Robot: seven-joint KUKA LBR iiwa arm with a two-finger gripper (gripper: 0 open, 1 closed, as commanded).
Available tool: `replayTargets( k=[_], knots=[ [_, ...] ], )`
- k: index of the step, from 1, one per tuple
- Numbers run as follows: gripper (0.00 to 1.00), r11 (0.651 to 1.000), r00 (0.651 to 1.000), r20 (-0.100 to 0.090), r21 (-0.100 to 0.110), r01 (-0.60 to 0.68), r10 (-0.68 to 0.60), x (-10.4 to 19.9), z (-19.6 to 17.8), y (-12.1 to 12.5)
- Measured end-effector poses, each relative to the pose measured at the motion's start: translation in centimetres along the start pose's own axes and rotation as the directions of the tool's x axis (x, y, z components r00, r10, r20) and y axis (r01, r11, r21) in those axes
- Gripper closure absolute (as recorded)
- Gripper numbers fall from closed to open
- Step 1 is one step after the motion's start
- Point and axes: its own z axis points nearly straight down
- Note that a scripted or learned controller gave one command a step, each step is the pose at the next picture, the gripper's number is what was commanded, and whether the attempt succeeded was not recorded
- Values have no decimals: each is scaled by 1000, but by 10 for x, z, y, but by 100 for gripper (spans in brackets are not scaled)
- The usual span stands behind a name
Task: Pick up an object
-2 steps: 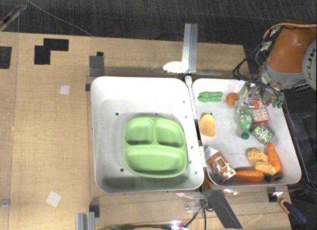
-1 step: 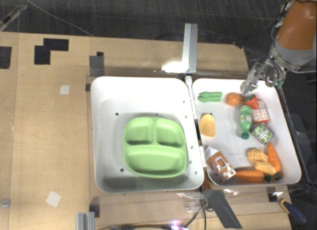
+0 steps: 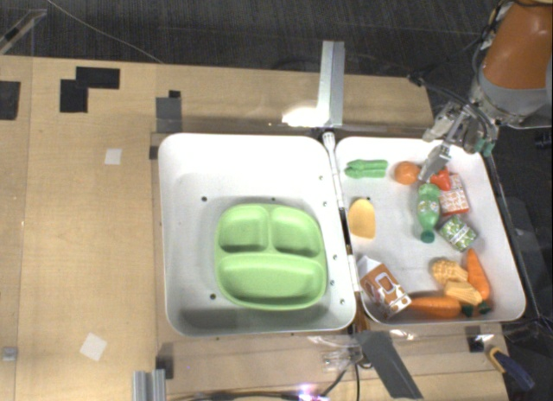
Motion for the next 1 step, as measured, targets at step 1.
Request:
replayTargets(
  k=[1],
  knots=[
    [0, 998, 998, -10, 3, -59, 59, 28, 98, -14]
  ],
)
